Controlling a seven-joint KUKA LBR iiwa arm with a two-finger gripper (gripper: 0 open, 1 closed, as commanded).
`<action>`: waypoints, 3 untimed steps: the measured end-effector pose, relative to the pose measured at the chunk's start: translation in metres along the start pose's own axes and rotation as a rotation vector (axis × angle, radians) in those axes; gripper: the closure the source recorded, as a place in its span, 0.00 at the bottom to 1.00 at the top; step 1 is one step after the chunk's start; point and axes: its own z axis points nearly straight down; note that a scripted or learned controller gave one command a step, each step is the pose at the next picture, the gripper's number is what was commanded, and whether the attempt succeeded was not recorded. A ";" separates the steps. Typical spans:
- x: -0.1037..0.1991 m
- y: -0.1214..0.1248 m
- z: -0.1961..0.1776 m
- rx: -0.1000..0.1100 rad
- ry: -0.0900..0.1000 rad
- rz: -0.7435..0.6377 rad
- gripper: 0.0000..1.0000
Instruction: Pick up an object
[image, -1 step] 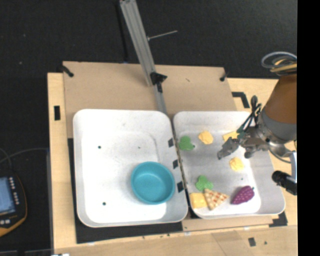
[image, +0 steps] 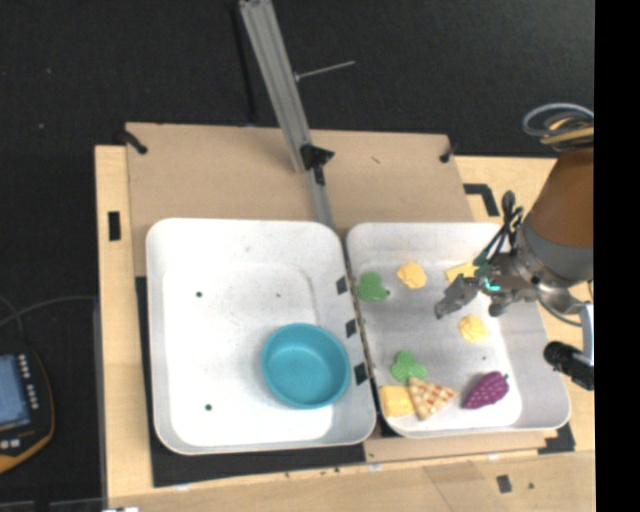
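My gripper (image: 470, 304) hangs over the right bin (image: 530, 400), in its upper right part, and stands open. Its two dark fingers (image: 448, 303) are spread, with bare bin floor between them. Just below them lies a small yellow piece (image: 472, 327). Another yellow piece (image: 460, 271) sits just above the gripper, partly hidden by the wrist. Further left lie a yellow lump (image: 411, 274) and a green toy (image: 372, 288). Along the bin's front are a green broccoli (image: 407, 366), a yellow block (image: 397, 401), a pizza slice (image: 430, 397) and purple grapes (image: 486, 389).
A blue bowl (image: 303, 364) stands in the left bin (image: 200, 260), at its front right. A grey metal pole (image: 285, 95) slants up from the gap between the bins. The arm's orange band (image: 568, 205) overhangs the right bin's right edge.
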 end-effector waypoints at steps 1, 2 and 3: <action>-0.003 -0.006 0.044 0.006 -0.003 0.003 0.00; -0.004 0.003 0.097 0.006 -0.002 0.004 0.00; -0.005 0.003 0.134 0.003 -0.003 0.003 0.00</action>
